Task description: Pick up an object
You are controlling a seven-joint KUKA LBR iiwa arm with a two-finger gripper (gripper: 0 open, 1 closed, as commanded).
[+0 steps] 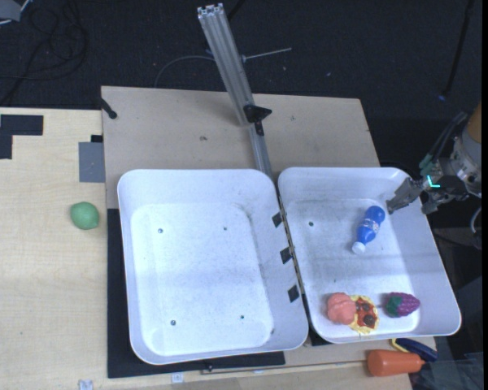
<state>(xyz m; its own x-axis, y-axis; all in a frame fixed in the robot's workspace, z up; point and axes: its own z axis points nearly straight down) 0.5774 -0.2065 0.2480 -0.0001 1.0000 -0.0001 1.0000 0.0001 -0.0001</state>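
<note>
With the gripper (410, 195) at the right bin's (333, 181) upper right rim, its state impossible to tell, it should probably descend squarely over the blue bottle (368, 229) lying just left of it.

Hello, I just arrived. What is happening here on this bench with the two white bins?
A grey robot arm reaches in from the right, its pincer at the upper right rim of the right white bin. It holds nothing. Nearest it lies a small blue and white bottle; an orange-pink toy and a purple toy lie along the bin's near edge. A green ball sits on the bench.
</note>
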